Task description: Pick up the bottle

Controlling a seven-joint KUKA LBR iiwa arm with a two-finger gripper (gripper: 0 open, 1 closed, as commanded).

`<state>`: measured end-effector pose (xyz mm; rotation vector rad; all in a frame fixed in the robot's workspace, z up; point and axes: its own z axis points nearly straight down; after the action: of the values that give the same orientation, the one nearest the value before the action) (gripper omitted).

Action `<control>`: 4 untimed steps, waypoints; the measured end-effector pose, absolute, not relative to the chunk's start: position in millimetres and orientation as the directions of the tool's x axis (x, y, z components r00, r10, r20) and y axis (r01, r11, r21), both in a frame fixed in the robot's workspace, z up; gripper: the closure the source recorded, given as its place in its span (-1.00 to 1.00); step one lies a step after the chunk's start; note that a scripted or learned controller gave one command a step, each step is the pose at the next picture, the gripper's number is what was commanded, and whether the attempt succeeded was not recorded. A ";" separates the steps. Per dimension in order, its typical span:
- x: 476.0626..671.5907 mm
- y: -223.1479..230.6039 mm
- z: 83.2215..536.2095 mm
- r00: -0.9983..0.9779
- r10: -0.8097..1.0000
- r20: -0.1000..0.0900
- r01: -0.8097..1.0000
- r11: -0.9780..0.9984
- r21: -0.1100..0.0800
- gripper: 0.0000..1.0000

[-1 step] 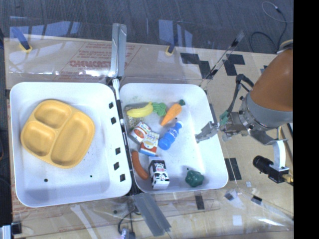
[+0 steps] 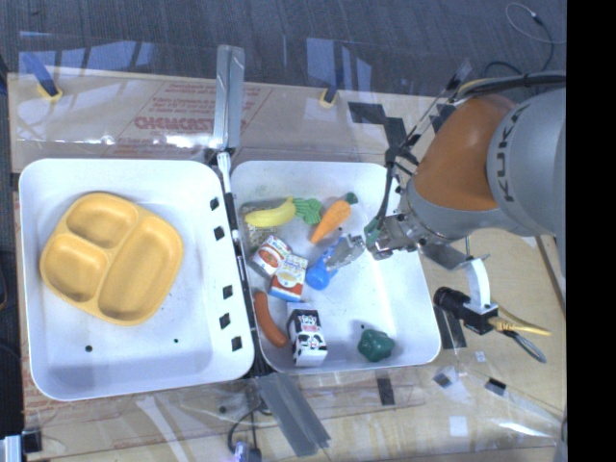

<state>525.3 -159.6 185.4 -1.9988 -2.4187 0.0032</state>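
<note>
The end effector (image 2: 370, 243) sits low in the right bin (image 2: 397, 298), at the upper end of the blue bottle (image 2: 321, 270). The bottle lies tilted near the bin's middle, just below the carrot (image 2: 330, 218), its lower end against a small carton (image 2: 289, 275). The wrist's bulk blurs the grip: I cannot tell whether it is open, closed, or touching the bottle.

Bench (image 2: 500, 422) wears clear sheet (image 2: 289, 104), red print (image 2: 173, 120) behind left bin (image 2: 115, 378). Right bin (image 2: 409, 301) butts against left bin's right side.
</note>
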 end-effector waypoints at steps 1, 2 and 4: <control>549.1 -118.5 112.5 -0.142 0.990 -0.010 0.990 0.142 0.024 -1.00; 550.5 -119.8 123.4 -0.144 0.989 -0.015 0.989 0.145 0.028 1.00; 532.5 -39.6 220.5 -0.034 0.999 0.001 0.999 0.034 -0.003 -1.00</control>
<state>532.5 -39.6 220.5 -2.1820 -2.2566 0.0023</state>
